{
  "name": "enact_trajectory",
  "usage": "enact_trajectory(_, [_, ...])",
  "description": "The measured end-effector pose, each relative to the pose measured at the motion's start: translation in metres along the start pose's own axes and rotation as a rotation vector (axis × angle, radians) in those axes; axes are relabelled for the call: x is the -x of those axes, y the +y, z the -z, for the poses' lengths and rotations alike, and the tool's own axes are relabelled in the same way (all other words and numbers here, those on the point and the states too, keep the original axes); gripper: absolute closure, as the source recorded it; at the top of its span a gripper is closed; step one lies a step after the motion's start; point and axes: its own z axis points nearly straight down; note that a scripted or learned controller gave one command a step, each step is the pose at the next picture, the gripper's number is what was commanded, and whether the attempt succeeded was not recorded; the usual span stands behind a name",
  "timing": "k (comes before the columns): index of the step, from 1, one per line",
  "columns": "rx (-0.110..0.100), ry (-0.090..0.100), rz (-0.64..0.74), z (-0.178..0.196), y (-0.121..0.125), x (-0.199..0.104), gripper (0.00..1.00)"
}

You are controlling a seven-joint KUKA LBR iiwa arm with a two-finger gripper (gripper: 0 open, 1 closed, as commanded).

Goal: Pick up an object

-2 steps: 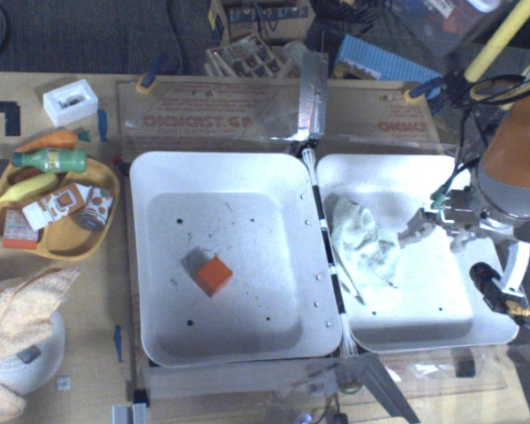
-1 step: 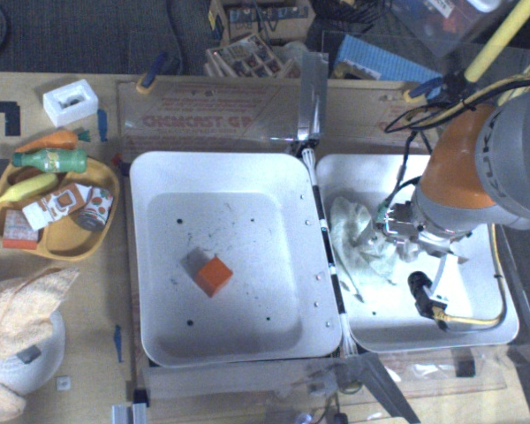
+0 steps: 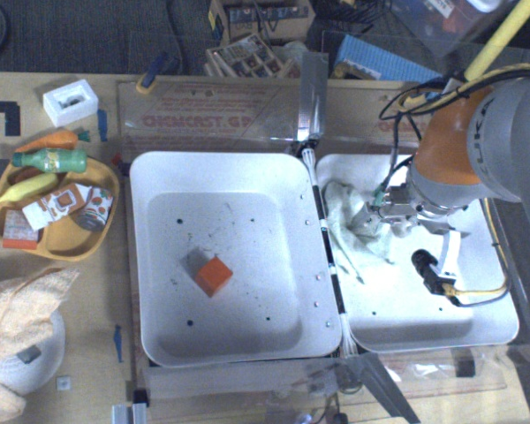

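Left bin (image 3: 159, 184), white and shallow, sits at the near edge of the wooden surface (image 3: 62, 95); it serves as landmark. Right bin (image 3: 477, 325) touches its right wall. Grey arm (image 3: 503, 140) with orange band reaches over the right bin, well right of the left bin. Pale crumpled cloth (image 3: 340, 203) lies just past the shared wall. Yellow bowl (image 3: 53, 246) of packets and toy food sits left of the left bin. Gripper (image 3: 371, 219) down at the cloth, just right of the shared wall; grip state cannot be made out. Orange cube (image 3: 215, 275), small, matte, one corner toward camera, rests on the left bin's floor near centre, apart from the gripper.
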Motion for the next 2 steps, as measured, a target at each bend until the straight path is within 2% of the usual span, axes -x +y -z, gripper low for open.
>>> enact_trajectory(1, [0.002,0.003,-0.002,0.009,0.001,-0.001,1.00])
enact_trajectory(2, [-0.014,0.002,0.156,0.117,0.044,-0.080,1.00])
